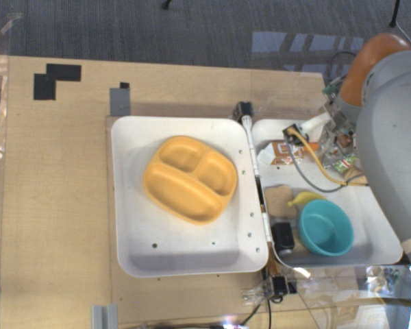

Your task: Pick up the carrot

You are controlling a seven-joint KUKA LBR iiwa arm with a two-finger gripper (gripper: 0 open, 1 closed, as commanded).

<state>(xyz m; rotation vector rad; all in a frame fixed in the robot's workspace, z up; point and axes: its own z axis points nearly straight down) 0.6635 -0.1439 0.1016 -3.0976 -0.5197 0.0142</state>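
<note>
We cannot tell the state of our gripper, low over the right bin. An orange carrot-like shape lies just beside it. Both bins rest on a wooden bench above grey carpet.

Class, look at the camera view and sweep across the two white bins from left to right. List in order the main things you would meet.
Left bin → yellow divided plate → clamp bar between the bins → black block → teal bowl → grey arm.
</note>
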